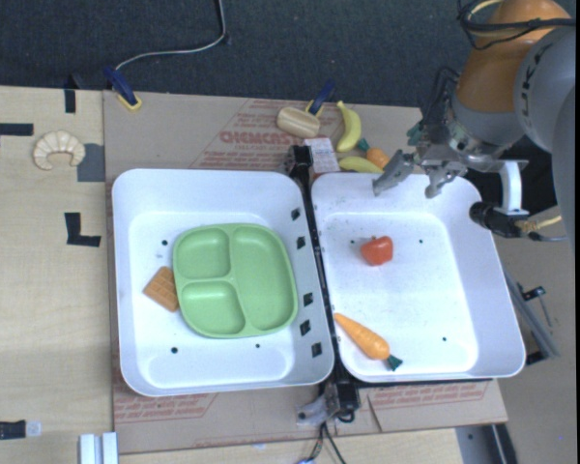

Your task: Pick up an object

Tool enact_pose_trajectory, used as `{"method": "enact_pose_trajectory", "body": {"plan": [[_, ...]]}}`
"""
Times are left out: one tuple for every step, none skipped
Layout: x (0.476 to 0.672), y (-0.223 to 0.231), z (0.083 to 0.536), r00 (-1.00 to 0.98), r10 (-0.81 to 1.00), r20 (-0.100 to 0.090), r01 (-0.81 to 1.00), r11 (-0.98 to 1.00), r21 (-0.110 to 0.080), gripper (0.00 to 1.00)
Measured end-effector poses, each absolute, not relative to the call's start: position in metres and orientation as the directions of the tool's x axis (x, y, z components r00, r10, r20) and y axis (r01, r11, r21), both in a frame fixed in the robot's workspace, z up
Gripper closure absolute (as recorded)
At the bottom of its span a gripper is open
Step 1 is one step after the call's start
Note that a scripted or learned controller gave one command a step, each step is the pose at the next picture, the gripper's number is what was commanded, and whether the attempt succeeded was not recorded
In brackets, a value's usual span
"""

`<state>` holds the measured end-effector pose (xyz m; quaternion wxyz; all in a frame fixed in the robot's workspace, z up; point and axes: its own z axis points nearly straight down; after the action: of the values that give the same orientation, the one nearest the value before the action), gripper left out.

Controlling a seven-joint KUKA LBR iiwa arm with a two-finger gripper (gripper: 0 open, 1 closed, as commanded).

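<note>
A red tomato [376, 250] lies in the middle of the right bin [483, 288]. An orange carrot [364, 337] rests near that bin's front left corner. A green divided plate [235, 279] fills the centre of the left bin [140, 211], with a tan cracker [161, 288] tucked under its left edge. My gripper [412, 179] hovers over the right bin's back rim, up and to the right of the tomato. Its two fingers are spread apart with nothing between them.
Behind the bins lie a yellow banana [349, 128], a bread roll [298, 121], a small box [321, 153] and another yellow piece [361, 164]. A croissant [58, 149] sits on the bench at far left. A black divider [309, 249] separates the bins.
</note>
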<state>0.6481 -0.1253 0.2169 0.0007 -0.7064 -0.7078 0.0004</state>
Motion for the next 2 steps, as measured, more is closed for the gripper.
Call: {"method": "enact_pose_trajectory", "body": {"plan": [[0.623,-0.128,0.089,-0.002,1.000,0.000,1.000,0.002,-0.001,0.00],[0.617,-0.096,0.086,-0.001,1.000,-0.001,1.000,0.001,0.004,0.00]]}}
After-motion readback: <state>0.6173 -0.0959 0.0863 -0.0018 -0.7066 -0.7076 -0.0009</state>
